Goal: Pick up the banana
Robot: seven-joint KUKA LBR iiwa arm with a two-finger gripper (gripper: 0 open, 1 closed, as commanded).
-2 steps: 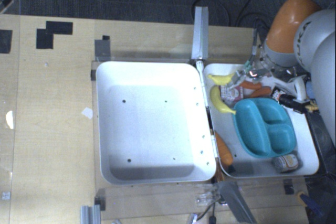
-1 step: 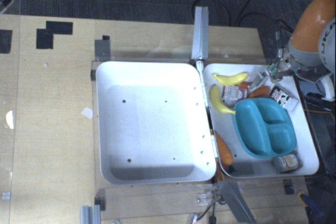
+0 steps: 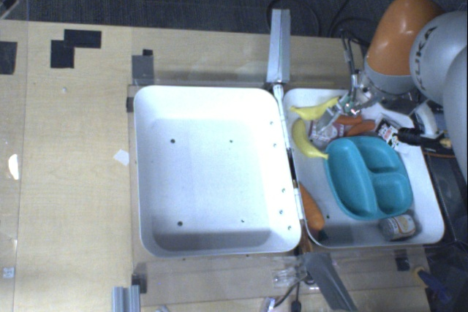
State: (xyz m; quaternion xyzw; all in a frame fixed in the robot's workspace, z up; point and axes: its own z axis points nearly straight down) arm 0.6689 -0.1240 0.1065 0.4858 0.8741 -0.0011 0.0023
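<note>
Camera view, single arm: my two-finger gripper [image 3: 349, 104] sits low at the right white plastic bin's [image 3: 431, 219] far edge; jaw state cannot be told. Two curved yellow bananas: one [image 3: 314, 112] just left of my wrist, long axis roughly left-right; the other [image 3: 306, 140] nearer, beside the teal divided plastic dish [image 3: 369, 179]; next reach judged leftward.

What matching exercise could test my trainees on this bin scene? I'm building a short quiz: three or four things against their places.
Things:
1. banana
2. blue divided tray
3. carrot
4. can

Places:
A. right bin's near right corner
B. along the right bin's left wall, near end
C. middle of the right bin
D. right bin's far left, by the hand

Pairs: 1-D, 2-C, 3-B, 4-A
</note>
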